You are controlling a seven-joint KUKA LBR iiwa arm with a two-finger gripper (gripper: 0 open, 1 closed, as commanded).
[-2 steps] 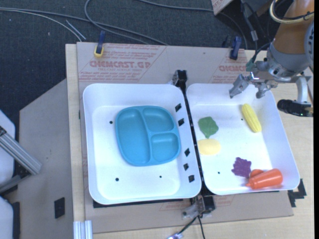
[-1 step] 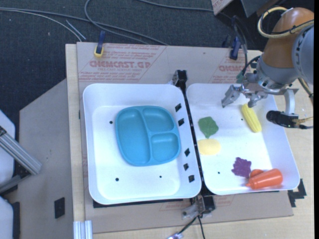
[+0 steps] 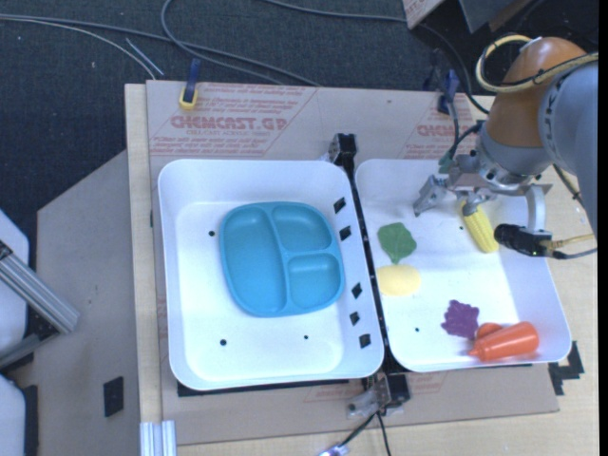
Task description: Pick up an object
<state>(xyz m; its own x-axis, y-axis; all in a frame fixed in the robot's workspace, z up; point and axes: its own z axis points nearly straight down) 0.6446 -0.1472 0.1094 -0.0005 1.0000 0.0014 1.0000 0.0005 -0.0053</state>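
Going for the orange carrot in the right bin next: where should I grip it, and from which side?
Likely best from straight above, closing the pincer across the middle of the carrot. It lies flat, long axis left-right, close to the bin's near wall, with the purple piece touching its left end, so side approaches look crowded.

The worktop (image 3: 285,112), a brown board printed with red lettering, carries two shallow white bins touching side by side: the left bin (image 3: 190,350) and the right bin (image 3: 532,283).
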